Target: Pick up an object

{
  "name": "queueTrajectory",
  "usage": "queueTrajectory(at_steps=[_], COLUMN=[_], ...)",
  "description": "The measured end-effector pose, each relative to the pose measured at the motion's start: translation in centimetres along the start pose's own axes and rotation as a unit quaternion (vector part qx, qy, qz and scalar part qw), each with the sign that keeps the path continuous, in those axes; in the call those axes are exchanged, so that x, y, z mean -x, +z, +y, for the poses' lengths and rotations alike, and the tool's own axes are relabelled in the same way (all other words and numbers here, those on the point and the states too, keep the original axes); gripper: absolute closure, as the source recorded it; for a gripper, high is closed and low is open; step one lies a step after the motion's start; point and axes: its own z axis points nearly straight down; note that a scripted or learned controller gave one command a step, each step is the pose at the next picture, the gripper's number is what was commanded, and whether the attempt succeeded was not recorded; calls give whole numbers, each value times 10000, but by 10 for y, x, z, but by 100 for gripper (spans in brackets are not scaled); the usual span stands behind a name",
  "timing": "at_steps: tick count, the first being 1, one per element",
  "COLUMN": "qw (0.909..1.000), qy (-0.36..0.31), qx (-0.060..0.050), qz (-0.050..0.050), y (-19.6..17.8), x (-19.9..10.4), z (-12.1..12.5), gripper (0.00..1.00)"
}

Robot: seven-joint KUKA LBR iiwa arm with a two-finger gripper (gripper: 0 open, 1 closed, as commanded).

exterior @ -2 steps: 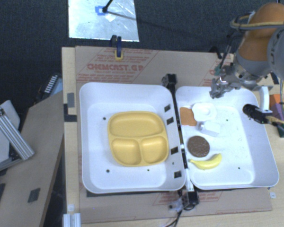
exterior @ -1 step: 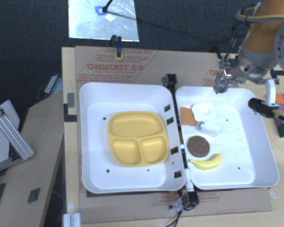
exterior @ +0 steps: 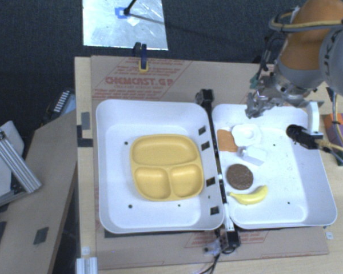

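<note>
While bent downward, arm (exterior: 308,39) hangs gripper (exterior: 256,104) above right bin (exterior: 308,210)

1. A dark carpeted floor (exterior: 34,33) is seen around the bench.
2. A shiny metal sheet (exterior: 124,16) lies on the floor at the top.
3. The bench is covered by brown cardboard (exterior: 143,79) printed in red.
4. An aluminium rail (exterior: 11,158) is seen at the left.

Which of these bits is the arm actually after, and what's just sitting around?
Likely for picking, in the right bin: banana, brown round patty, orange slice, white pieces; gripper hovers above.

Just lying about: yellow divided tray, left bin.
</note>
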Motion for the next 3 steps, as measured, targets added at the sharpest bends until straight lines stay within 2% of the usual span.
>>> queueTrajectory(at_steps=[2,3], qw=[10000,10000], qy=[-3,-11], qx=[-16,-12], qz=[7,11], y=[15,6], x=[-107,-161], z=[-44,-66], gripper=[100,100])
